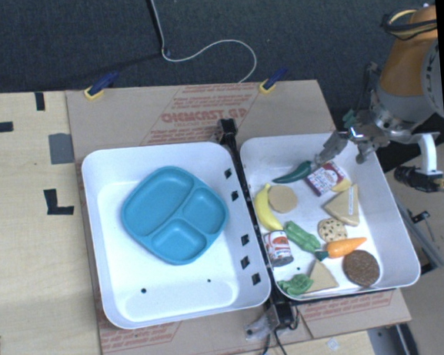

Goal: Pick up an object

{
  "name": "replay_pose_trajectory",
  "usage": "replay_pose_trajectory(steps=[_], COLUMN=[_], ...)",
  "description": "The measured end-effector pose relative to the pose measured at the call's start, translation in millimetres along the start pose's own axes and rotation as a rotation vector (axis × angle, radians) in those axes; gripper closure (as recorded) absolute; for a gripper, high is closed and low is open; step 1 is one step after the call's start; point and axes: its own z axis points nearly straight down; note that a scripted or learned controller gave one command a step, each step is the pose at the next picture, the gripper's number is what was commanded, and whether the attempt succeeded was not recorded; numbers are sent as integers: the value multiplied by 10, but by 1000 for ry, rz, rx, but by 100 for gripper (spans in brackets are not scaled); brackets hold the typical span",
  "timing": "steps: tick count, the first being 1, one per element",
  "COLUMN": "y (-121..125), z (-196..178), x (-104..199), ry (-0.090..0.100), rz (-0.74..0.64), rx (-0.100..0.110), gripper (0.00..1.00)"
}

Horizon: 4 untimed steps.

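Note:
The right bin (386, 197) holds several toy foods: a yellow banana (266, 208), a tan round cracker (283, 199), a dark green pepper (293, 173), a red packet (324, 178), a cheese wedge (345, 204), a chip cookie (331, 229), an orange carrot (344, 246), a green pickle (303, 236), a small can (278, 247), a brown patty (361, 267) and a sandwich triangle (322, 277). My gripper (345, 150) hovers over the bin's far right corner, just above the red packet. It is open, with nothing between its fingers.
The left bin (106, 222) contains a blue divided plate (175, 214). A black hinge strip (244, 209) separates the two bins. The arm's orange-banded wrist (410, 71) stands at the right edge. A white cable (196, 55) lies beyond the bins.

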Motion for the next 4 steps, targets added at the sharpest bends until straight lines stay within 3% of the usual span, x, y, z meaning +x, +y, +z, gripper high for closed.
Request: replay_pose_trajectory(steps=[1, 2, 3, 4], y=[-641, -1068, -1532, -1262], z=[-700, -381, -460, 49], x=[629, 1371, 1908, 2345], ry=[3, 4, 2, 1], rz=[-3, -6, -5, -4], rx=[2, 7, 5, 6], gripper=[0, 0, 0, 0])
